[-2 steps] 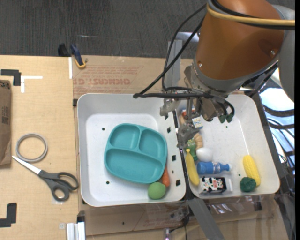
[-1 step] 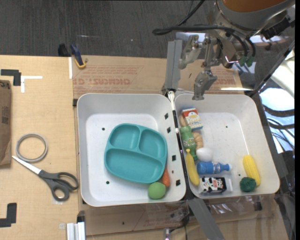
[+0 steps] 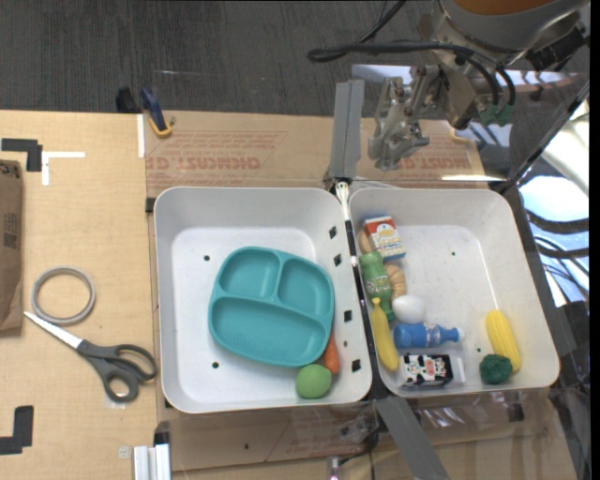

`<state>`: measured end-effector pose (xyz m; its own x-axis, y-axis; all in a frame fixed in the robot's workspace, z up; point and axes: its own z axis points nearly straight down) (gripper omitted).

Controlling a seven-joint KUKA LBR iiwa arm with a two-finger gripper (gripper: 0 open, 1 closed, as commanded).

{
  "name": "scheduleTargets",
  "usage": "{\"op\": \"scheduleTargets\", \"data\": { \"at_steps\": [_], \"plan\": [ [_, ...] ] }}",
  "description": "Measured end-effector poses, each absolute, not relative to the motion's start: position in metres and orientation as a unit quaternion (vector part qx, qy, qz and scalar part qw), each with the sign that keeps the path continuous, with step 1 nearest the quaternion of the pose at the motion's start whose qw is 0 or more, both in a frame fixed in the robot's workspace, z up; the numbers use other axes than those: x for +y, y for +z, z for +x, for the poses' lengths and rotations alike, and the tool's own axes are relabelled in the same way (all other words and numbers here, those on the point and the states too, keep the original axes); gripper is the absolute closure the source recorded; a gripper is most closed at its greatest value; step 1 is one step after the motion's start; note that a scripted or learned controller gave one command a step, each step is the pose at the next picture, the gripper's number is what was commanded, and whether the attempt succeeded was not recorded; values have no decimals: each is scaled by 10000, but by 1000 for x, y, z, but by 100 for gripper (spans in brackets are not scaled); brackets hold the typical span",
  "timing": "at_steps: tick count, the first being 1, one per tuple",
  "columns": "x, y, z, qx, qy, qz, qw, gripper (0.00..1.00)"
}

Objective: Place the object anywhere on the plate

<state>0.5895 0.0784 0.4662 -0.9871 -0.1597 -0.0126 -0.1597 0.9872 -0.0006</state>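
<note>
Hovering above the right bin's [image 3: 514, 225] far edge, my hand [image 3: 398, 141] hangs empty, fingers apart; the teal plate [image 3: 272, 307] lies in the left bin [image 3: 178, 281]; cardboard lettering unreadable.

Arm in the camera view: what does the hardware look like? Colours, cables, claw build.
The arm is grey, with an orange band at the frame's top edge. Black cables loop around the wrist and trail off toward the upper left. The claw is bare grey metal, built from thin linkages and slim fingers, with a boxy grey wrist block behind it. No markings or labels are legible on it.
</note>
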Motion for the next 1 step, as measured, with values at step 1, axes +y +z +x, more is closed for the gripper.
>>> {"op": "scheduleTargets", "data": {
  "at_steps": [1],
  "plan": [
    [50, 481, 649, 9752, -1, -2214, 26, 100]
  ]
}}
